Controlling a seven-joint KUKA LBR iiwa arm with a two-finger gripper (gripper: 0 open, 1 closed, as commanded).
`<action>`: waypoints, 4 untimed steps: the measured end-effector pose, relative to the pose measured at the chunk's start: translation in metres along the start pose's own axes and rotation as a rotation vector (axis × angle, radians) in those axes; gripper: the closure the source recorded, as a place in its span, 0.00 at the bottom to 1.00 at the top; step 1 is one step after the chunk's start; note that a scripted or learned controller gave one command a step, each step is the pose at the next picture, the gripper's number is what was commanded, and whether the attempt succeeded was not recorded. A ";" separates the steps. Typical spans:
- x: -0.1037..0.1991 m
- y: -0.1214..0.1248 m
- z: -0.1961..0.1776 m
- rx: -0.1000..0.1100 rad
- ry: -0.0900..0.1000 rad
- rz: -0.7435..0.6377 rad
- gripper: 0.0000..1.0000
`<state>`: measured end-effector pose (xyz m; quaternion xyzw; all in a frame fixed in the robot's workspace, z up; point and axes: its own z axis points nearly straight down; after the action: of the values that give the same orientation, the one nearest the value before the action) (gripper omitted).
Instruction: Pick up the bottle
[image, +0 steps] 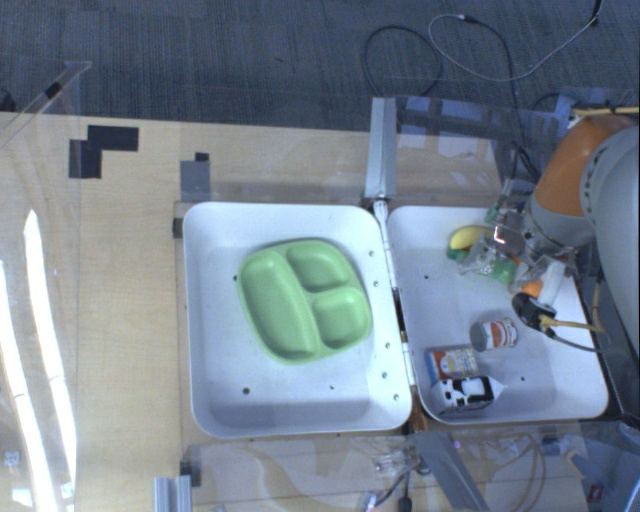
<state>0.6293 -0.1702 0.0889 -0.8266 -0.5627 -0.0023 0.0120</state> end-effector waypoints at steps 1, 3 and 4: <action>0.010 0.009 0.002 0.028 -0.023 -0.108 0.00; 0.014 0.014 -0.007 -0.001 -0.023 -0.116 0.00; 0.001 0.038 0.001 0.036 -0.010 -0.073 0.00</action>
<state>0.6645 -0.1835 0.0871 -0.8052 -0.5924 0.0118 0.0241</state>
